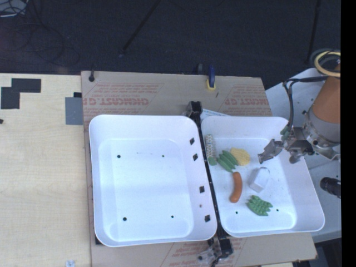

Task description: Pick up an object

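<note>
The right bin [303,216] holds several small objects. A yellow corn-like piece [240,156] lies beside a green pod-shaped piece [226,161] near the bin's middle. Below them is an orange-red sausage shape [236,187], with a whitish translucent block [258,178] to its right. A green leafy piece [259,206] sits toward the front. A ribbed grey piece [209,146] rests against the left wall. My gripper [282,153] hovers over the bin's right part, above and to the right of the whitish block. Its fingers are spread open with nothing between them.
The left bin [105,227] stands beside the right one, joined by a black divider strip [201,166]. Both rest on a cardboard sheet [144,96] on the wooden bench. The grey arm with its orange band [328,102] comes in from the right edge.
</note>
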